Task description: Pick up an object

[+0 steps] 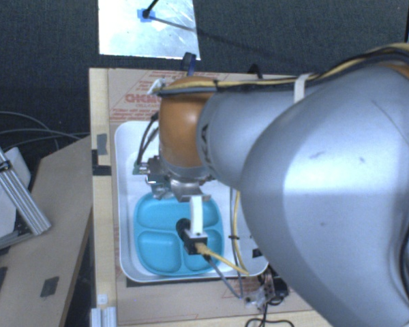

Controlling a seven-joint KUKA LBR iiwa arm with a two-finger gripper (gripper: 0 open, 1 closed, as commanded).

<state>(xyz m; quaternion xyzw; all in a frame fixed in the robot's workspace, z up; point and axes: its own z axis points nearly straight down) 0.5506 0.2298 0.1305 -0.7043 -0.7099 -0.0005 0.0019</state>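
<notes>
we see the grey arm (327, 182) sweeping in from 3 o'clock and covering most of the counter (102, 114), its orange band (180, 125) standing over the white bin (126, 155) at the left. the end effector (180, 186) hangs just below that band, over the 12 o'clock edge of a divided blue tray (157, 240), and we cannot tell whether it is released or clenched, nor whether it touches the tray. the blue tray lies flat in the bin's 6 o'clock half, close to the bin's wall at 9 o'clock.
</notes>
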